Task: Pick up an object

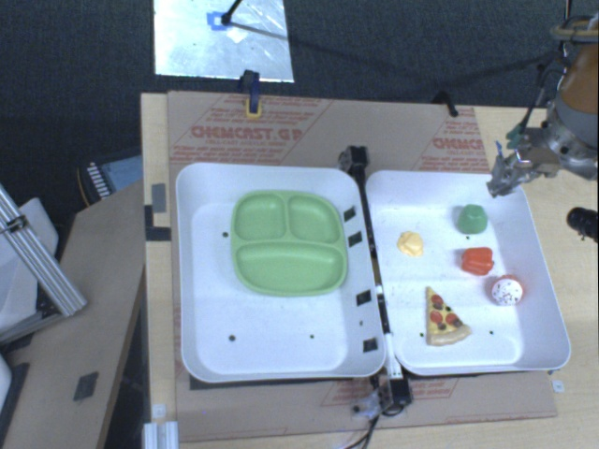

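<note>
The right bin holds several toy foods: a green round piece, a small yellow piece, a red pepper, a white and red speckled ball and a pizza slice. My gripper hangs over the bin's far right corner, above and to the right of the green piece. Nothing shows between its fingers.
The left bin carries a green divided plate. A black divider with clips runs between the bins. A shiny metal sheet lies beyond the bench. An aluminium frame stands at the left.
</note>
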Motion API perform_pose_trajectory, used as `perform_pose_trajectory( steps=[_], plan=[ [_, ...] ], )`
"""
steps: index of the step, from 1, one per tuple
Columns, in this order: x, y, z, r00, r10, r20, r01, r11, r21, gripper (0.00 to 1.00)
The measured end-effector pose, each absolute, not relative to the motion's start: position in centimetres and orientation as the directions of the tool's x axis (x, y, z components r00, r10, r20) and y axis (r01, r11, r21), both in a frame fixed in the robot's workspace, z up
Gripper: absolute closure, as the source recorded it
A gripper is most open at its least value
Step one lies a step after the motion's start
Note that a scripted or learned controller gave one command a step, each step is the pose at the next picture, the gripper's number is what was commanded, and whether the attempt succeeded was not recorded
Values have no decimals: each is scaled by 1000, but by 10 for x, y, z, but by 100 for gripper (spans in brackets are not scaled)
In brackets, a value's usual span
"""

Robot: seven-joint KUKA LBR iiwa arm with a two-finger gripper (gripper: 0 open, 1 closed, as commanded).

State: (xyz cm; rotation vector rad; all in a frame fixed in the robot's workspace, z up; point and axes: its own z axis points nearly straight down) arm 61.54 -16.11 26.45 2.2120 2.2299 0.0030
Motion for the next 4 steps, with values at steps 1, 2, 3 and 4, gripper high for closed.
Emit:
perform_pose_trajectory(
  steps=[1,2,3,4],
  plan=[
    [603,-100,253,-10,1000,2,1000,10,0,100],
    [587,-50,238,-9,1000,2,1000,9,0,100],
    [575,6,246,-10,1000,3,1000,10,1,100],
    [555,50,240,-9,1000,2,1000,9,-1,100]
  ],
)
